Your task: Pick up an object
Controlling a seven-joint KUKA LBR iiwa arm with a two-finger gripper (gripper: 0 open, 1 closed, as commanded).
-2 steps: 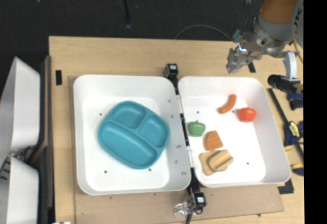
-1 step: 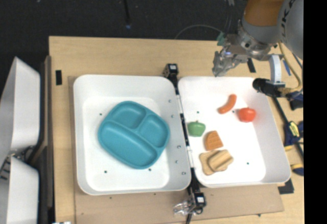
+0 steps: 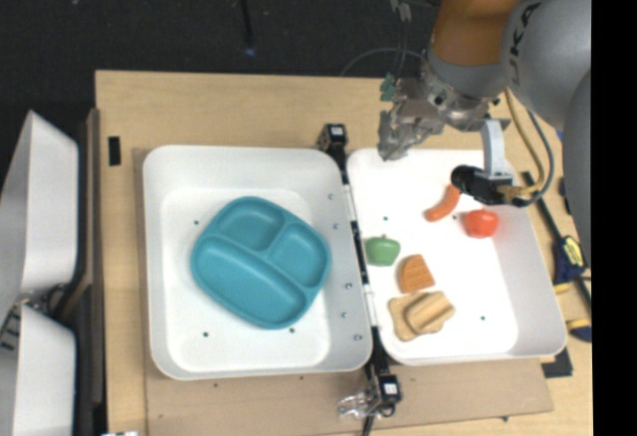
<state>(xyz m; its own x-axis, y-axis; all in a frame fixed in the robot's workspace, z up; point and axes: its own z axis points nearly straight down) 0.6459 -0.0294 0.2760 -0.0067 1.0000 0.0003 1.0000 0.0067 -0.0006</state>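
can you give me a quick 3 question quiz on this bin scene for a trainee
1. True or false: the blue divided plate lies in the left bin.
2. Which item lies nearest the divider between the bins? A) red tomato B) green item C) orange carrot
3. Fill in: the end effector hangs over the right bin's far ____ corner.

Key: 1 true; 2 B; 3 left

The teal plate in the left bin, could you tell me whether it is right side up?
Right side up: the teal plate shows its three compartments facing upward.
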